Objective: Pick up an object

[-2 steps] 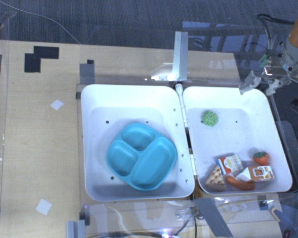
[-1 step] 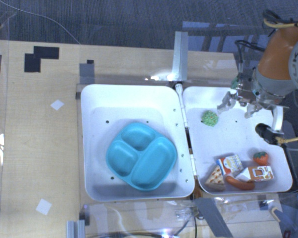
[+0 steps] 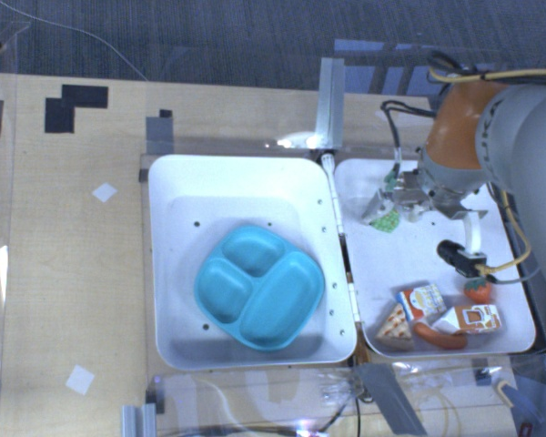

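- Two-finger metal gripper (image 3: 393, 200) sits near the right white bin's (image 3: 364, 244) far-left corner, clenched around a small green object (image 3: 386, 220).
- Blue sectioned plastic plate (image 3: 259, 286) lies mid left white bin (image 3: 173, 244).

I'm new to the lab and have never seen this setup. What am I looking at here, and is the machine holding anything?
One camera fixed above a bench looks down at a slant. The grey and orange thing on the right is a robot arm, reaching in to pick something up. Its gripper is low in the right bin, by a small green item; I can't tell whether it holds it. Near that bin's front lie toy foods: two cartons, a sausage, a wedge like a sandwich and a small red-orange piece. The left bin holds a blue divided plate.
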You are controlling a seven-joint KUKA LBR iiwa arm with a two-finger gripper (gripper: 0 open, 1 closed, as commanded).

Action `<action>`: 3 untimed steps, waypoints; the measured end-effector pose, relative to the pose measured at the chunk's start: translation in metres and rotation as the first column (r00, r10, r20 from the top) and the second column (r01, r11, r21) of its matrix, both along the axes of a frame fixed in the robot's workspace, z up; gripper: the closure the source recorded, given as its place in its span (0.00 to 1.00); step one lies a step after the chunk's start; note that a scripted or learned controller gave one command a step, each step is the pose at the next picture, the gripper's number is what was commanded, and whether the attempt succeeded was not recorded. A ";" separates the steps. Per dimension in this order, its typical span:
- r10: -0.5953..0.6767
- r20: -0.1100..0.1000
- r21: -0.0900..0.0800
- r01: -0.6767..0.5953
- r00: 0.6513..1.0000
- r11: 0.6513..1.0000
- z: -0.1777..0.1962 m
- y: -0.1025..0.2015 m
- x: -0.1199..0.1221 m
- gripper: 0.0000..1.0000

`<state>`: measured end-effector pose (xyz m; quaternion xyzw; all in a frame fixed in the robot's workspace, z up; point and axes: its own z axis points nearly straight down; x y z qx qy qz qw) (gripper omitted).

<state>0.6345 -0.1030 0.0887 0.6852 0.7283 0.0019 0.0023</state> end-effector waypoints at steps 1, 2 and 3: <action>0.000 0.008 0.000 0.000 1.000 1.000 0.014 0.000 0.003 1.00; 0.002 0.013 0.000 -0.002 1.000 1.000 0.026 0.001 0.005 1.00; 0.050 0.001 0.000 -0.050 0.999 0.999 0.149 0.064 -0.014 1.00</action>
